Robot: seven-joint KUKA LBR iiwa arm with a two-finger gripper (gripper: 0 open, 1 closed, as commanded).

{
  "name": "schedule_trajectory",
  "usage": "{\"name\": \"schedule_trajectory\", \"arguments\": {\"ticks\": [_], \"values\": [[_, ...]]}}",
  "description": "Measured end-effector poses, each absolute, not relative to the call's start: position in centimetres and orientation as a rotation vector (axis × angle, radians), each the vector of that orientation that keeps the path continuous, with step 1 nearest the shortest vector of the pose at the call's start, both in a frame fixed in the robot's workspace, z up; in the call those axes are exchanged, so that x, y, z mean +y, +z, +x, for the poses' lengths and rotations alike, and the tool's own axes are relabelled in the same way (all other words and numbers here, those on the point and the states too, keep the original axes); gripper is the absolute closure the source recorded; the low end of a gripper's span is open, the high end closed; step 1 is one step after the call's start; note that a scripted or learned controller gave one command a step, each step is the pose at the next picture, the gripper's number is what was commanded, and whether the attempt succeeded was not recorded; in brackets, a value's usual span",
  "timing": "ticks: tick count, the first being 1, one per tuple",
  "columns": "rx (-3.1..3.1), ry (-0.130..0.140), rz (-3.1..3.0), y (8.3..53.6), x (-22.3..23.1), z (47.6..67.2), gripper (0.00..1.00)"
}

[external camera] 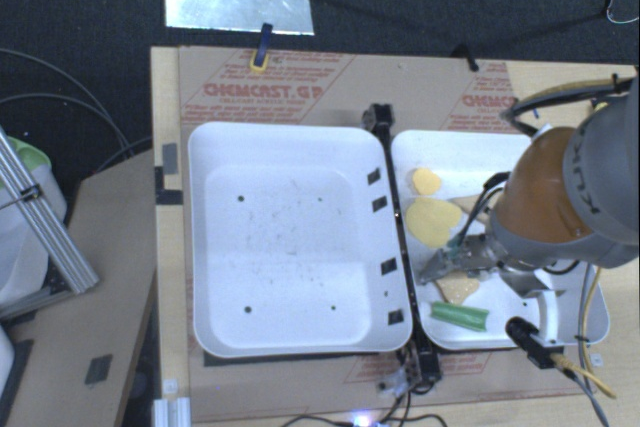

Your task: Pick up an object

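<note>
In the right bin [455, 147] I see a green stick [459, 315] closest to me, then a tan piece [458, 290], a big yellow piece [432, 220] and a small yellow one [426, 181]. My gripper [440, 265] sits low over them; I cannot tell its grip. The left bin [290, 235] sits beside it on the brown bench [330, 85].

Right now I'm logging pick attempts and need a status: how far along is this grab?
Done: the arm has reached into the right bin, and the gripper sits low among the items. In hand: nothing I can confirm; it is beside the large yellow piece and above the tan piece, with no object seen between its fingers. Left: gripping and lifting. The small yellow piece and green object lie untouched.
</note>
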State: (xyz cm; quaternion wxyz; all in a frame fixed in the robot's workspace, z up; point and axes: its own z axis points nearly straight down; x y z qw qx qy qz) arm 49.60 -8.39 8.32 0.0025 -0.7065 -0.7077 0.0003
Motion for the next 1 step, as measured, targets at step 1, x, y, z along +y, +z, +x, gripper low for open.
{"name": "schedule_trajectory", "arguments": {"ticks": [1], "values": [[-2.225, -0.006, -2.222, 9.53, -8.61, 49.96, 1.00]]}}
